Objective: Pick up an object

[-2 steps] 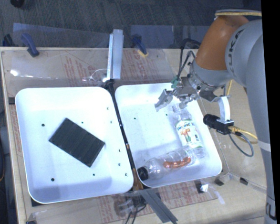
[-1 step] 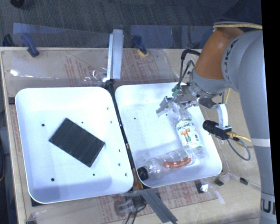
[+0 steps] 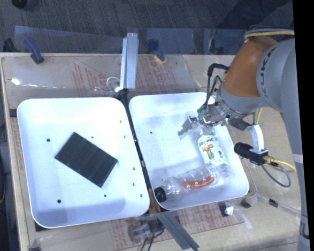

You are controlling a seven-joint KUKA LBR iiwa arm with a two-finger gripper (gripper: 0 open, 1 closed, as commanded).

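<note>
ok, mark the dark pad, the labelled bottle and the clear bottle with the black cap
dark pad (image 3: 86, 159), camera view, middle of its top face
labelled bottle (image 3: 212, 150), camera view, on its white label
clear bottle with the black cap (image 3: 189, 181), camera view, on its clear body

grey arm (image 3: 261, 83) over right bin (image 3: 161, 111), two bottles (image 3: 212, 150) inside, dark pad (image 3: 86, 159) in left bin (image 3: 33, 120)
</note>
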